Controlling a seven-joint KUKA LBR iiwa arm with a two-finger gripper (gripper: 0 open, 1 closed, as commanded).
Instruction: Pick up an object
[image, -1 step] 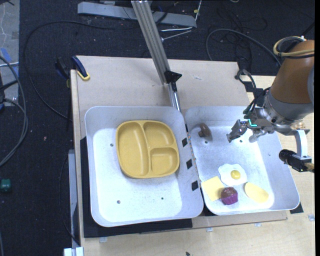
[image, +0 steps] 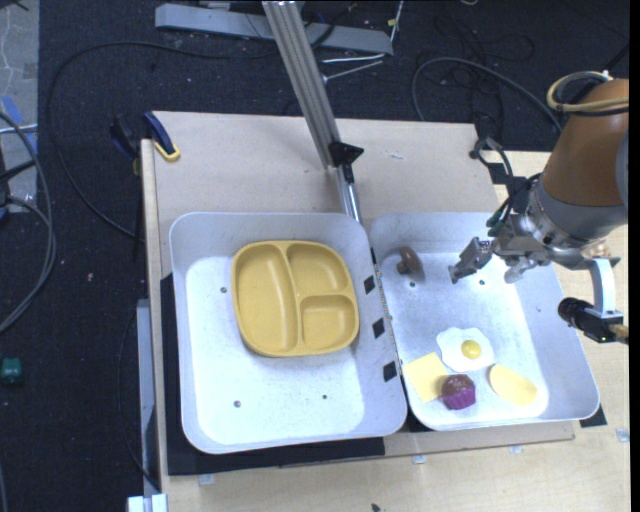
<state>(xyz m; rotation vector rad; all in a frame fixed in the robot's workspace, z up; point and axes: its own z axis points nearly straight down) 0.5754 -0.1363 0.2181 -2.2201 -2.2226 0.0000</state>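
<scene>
Gripper (image: 487, 262) hangs over the upper part of the right shallow white bin (image: 545, 300), right of frame centre, nothing between its fingers. Jaw state: cannot tell from this slant, the tips blur into the bin floor.

Candidate objects all sit in that right bin. A small brown mushroom-shaped toy (image: 408, 262) lies near the bin's upper left corner, left of the gripper and apart from it. Lower down, a cluster: flat white fried-egg toy with yellow yolk (image: 467, 350), pale yellow cheese square (image: 424, 377), purple round berry-like toy (image: 458, 392), yellow oval piece (image: 513, 384). The egg, cheese and purple one touch or nearly touch.

The left white bin (image: 205, 400) holds a yellow three-compartment plastic tray (image: 296, 298) (not a sensible target, too wide).

Judgement: the approach is not yet committed. The mushroom is likely the best pick, being isolated and raised. Centre over it, descend straight and close across the narrow side. Flat pieces would probably slip.
</scene>
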